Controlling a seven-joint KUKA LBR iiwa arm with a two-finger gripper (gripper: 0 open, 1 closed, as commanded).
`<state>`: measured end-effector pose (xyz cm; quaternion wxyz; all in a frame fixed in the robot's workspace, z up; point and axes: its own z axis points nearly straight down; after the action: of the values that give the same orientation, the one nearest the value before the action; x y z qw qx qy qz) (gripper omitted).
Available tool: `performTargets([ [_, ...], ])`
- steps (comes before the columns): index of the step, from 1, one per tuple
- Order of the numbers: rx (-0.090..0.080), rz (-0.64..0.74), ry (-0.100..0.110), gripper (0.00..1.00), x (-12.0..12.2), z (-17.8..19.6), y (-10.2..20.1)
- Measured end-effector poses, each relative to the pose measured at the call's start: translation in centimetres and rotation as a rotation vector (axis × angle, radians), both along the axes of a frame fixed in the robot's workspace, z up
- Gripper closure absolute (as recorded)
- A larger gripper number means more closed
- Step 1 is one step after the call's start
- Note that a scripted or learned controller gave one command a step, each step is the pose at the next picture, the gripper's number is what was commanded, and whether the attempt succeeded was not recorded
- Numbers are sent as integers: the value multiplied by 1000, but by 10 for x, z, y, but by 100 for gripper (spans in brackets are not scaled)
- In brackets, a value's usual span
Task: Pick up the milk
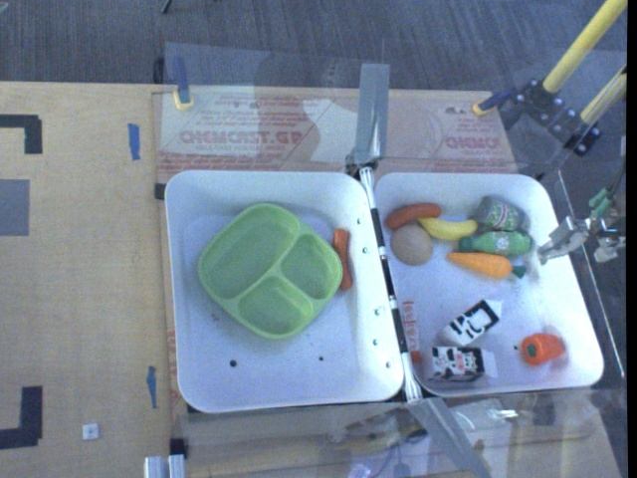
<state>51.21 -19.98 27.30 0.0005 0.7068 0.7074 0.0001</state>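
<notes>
We see the milk carton (460,362) at the near edge of the right bin (567,366), left of the tomato (542,348). We cannot tell the gripper's (560,243) state.

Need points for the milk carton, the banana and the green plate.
milk carton (459,362), camera view, on its black-and-white printed side.
banana (448,229), camera view, on the middle of its yellow curve.
green plate (231,252), camera view, on the floor of its large upper-left compartment.

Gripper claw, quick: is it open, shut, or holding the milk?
Gripper: cannot be told; it sits at the right bin's edge, apart from the milk.
</notes>
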Motion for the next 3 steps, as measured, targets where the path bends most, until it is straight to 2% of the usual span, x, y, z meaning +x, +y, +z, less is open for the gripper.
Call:
performTargets([
  [1, 0, 12, 0, 0, -5, -89, 30],
  [2, 0, 38, 0, 0, -28, -173, 79],
  [3, 0, -49, 1, 0, -12, -89, 112],
])
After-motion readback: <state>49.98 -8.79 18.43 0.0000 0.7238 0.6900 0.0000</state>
